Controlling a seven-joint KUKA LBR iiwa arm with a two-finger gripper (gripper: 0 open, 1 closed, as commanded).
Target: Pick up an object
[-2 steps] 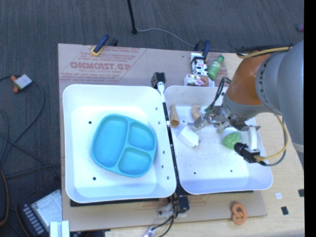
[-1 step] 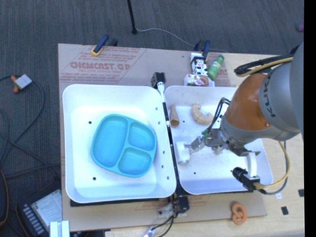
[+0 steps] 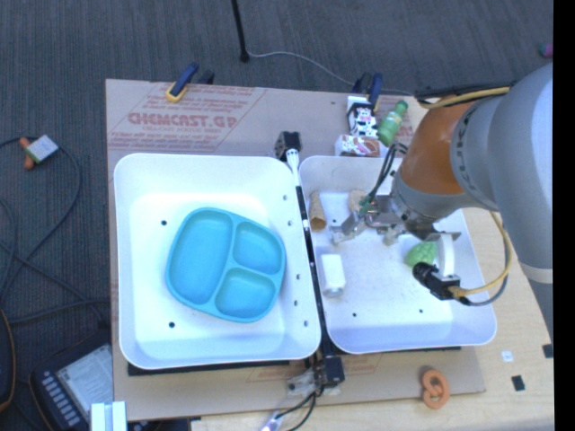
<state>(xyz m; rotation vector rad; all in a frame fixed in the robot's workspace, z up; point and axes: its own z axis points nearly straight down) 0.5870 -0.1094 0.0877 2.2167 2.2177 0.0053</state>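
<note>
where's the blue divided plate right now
The blue divided plate lies flat in the middle of the left bin in the camera view, apart from the gripper, which is over the right bin.

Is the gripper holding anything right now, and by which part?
Cannot be told: the gripper is low in the right bin near the green object, with nothing visibly between its fingers.

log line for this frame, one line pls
arm: over right bin | gripper: low near bin's back-left, fingers unclear | nearby: white block, green object | left bin: blue divided plate | grasp: none seen
</note>
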